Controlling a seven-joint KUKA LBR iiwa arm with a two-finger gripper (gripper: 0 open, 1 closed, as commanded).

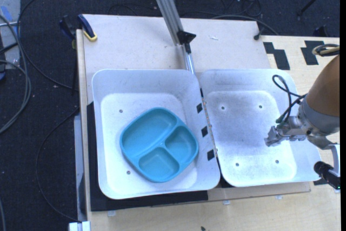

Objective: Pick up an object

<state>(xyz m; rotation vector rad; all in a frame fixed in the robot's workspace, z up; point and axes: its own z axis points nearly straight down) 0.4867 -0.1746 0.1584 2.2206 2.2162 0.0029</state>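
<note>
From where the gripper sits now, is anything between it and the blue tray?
Only the bin walls. The gripper hangs over the right bin, while the blue tray lies in the left bin. The two raised rims meeting in the middle lie between them; no loose object does.

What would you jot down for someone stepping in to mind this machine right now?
Gripper: low over the right bin, near its right side; nothing seen held.
Blue divided plate: lies flat in the left bin, apart from the arm.
Done: nothing picked up yet.
Left: the arm would probably have to cross to the left bin, come down on the plate, grip it and lift.
</note>
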